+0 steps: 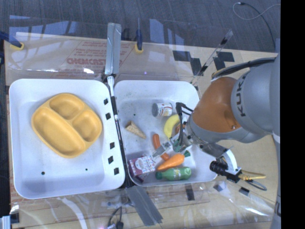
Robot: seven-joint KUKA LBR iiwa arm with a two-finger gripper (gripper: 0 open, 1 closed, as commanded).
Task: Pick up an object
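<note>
The camera view is taken from above, and the gripper (172, 144) is seen lowered into the right bin (143, 92), among a tight cluster of toy food near that bin's lower right corner. Whether its jaws are open or closed cannot be told, since they are hidden among the items and blurred. The likeliest target is judged to be the carrot (170, 161), which is found just below the gripper, touching or nearly touching it. Its long axis is laid almost level across the view with a slight tilt: the thick end with the green top is pointed right and a little up, the narrow tip left and a little down. Several failures can be foreseen. The carrot is pressed between the green bottle (174, 174) below it and the small red sausage (156, 140) above and to its left, so a neighbour could be pinched along with it or instead of it. The tapered, smooth body could be squeezed out of the grip if it is taken near the tip. The banana (171, 126) is lying just above the gripper and could be knocked aside. The juice carton (143, 166) is leaning at the bin's lower edge, and could be nudged against the wall. The yellow divided plate (66, 123) in the left bin (24, 175) is well apart and is not at risk.
</note>
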